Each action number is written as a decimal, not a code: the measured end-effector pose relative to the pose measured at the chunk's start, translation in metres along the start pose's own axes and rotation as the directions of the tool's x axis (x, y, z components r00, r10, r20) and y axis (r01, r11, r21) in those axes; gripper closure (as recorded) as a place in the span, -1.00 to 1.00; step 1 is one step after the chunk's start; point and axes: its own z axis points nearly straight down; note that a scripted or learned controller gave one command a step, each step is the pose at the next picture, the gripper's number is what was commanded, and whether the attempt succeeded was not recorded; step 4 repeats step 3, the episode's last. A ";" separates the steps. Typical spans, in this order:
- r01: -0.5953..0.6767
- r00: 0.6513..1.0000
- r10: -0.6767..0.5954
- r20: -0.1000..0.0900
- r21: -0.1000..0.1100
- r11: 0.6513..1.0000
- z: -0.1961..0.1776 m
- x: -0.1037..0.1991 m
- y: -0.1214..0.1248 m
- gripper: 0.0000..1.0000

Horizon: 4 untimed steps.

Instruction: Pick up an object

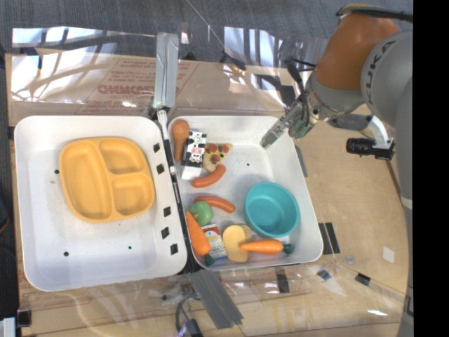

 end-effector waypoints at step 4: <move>-0.665 0.747 0.665 0.000 0.002 0.747 -0.013 0.132 -0.020 1.00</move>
